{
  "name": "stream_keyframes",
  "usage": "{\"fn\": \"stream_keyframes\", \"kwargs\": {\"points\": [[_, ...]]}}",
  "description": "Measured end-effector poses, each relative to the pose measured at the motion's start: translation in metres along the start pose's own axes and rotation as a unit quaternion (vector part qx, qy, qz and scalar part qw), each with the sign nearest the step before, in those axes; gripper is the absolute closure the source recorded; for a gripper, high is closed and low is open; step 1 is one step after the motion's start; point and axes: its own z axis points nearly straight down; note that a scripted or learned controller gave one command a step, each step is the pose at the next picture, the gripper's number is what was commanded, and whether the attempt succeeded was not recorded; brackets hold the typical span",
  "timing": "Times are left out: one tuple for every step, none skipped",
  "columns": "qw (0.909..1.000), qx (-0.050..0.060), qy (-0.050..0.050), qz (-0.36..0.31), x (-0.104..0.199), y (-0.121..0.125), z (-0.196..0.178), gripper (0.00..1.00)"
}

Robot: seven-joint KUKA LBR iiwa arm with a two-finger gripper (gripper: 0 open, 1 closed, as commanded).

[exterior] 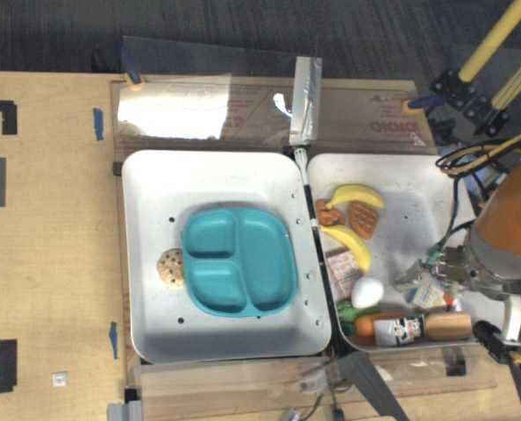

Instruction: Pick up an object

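Camera view: my gripper point(429, 274) hangs over the right bin point(418, 175).
I can't tell its opening; a bottle point(423, 328) lies just nearer.

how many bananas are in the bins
2, both in the right bin: one banana near its far left corner, a second banana just below it, running along the left side. More could be hidden under the pile.

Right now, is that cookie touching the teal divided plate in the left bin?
Touching, as far as the camera view shows: the cookie lies against the left rim of the teal plate, with no white bin floor showing between them.
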Motion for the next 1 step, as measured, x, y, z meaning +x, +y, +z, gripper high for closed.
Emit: {"fn": "stream_keyframes", "kwargs": {"points": [[1.0000,0.000,0.001,0.001,0.0885,0.0451,-0.0168,0.00]]}}
